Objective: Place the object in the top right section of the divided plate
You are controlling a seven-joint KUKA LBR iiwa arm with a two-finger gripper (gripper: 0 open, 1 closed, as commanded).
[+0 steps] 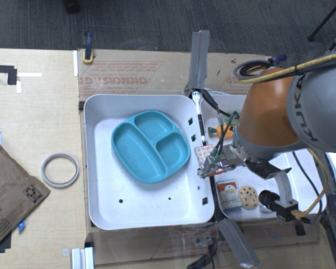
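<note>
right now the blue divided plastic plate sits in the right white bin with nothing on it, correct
Not quite: the blue divided plastic plate sits in the left white bin, not the right one. The camera view shows it there, and its sections do have nothing on them.

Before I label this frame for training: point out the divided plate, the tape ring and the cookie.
divided plate [135,153], camera view, floor of its large section
tape ring [47,176], camera view, left band
cookie [247,195], camera view, centre
</note>
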